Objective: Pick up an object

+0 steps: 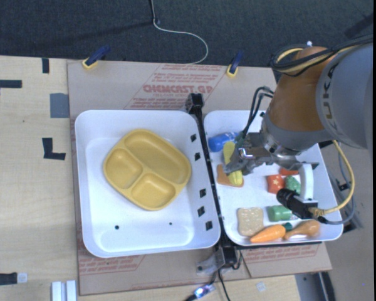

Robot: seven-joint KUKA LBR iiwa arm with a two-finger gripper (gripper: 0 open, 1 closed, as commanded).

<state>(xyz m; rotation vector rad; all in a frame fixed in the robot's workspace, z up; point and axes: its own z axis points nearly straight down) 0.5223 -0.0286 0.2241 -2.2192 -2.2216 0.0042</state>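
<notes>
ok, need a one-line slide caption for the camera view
KUKA arm's gripper lowered over toy food in the right bin, near a yellow piece; a yellow divided plate sits in the left bin.

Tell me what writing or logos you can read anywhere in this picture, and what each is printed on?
"CHEMCAST GP": red print on the brown cardboard sheet under the bins, seen upside down.
"KUKA": only partly in view, dark letters on the grey arm.
Smaller red lines under the cardboard's brand name: too blurred to read.
Red print on the cardboard's lower edge: too small to read.
</notes>
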